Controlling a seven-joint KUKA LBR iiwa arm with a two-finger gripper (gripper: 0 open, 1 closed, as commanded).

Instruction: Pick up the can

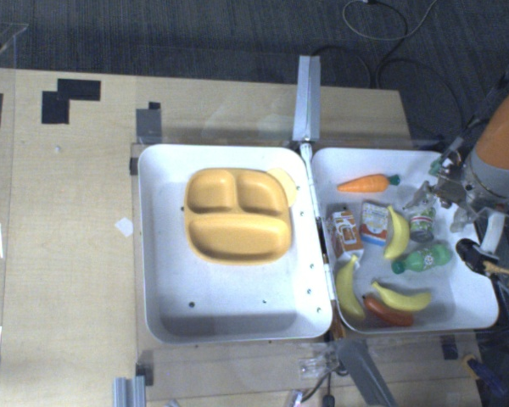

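Camera view, from above the counter (68,227): two shallow white bins side by side. The left bin (161,253) holds a yellow divided tray (236,214). The right bin (483,308) holds a carrot (365,183), two small cartons (360,227), three bananas, one upright (396,234) and two near the front wall (382,293), a green bottle (422,259) lying on its side, and a reddish item under the front banana. The can (422,221), small with a red and green label, stands upright toward the right of this bin, just beside the upright banana and just behind the green bottle. The arm enters from the right, and its claw (445,192) sits close above and behind the can; whether the claw is open or closed cannot be told, and nothing is seen gripped. Risk, as a judgement: the crowding leaves little room around the can, so a descent could strike the banana or bottle, tip the can, or close on a neighbour instead.
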